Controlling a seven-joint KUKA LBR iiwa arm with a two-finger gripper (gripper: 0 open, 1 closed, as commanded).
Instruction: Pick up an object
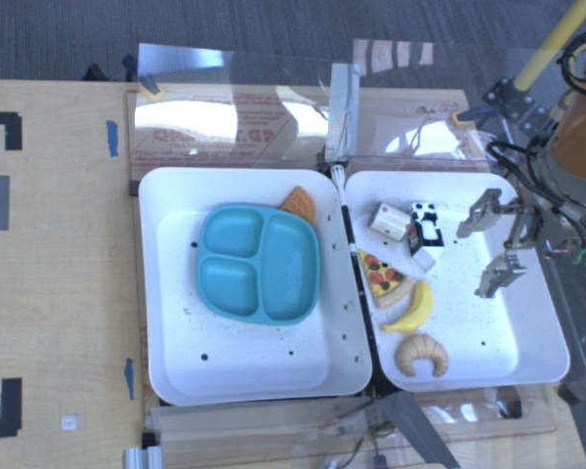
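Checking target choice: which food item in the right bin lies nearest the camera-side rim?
The croissant, the tan curved pastry below the banana; the pizza slice lies farther up.

Teal divided plate (259, 264), yellow banana (414, 310), tan croissant (422, 354), white bins (176, 360), black-and-white block (427, 225)

— Where does the camera sit?
— Fixed above my bench, looking down at a slant, far enough to take in both white bins (166, 291) at frame centre. I reach in from the right edge.
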